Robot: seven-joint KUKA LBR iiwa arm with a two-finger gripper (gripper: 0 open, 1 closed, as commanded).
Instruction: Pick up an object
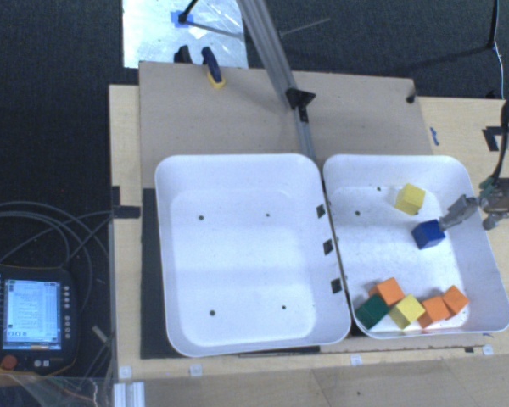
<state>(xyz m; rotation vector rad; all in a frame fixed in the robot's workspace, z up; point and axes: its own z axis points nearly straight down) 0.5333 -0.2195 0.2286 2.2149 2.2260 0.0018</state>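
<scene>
End effector, jaw state impossible to tell, hangs just beside blue cube, apparently lining up a grasp.

Grey metallic gripper, dark cables

A robotics lab here: two white bins on a desk, a teach pendant with trailing cables at left.

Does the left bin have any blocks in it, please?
No, the blocks, such as the blue one and the yellow one, all lie in the right bin.
</scene>
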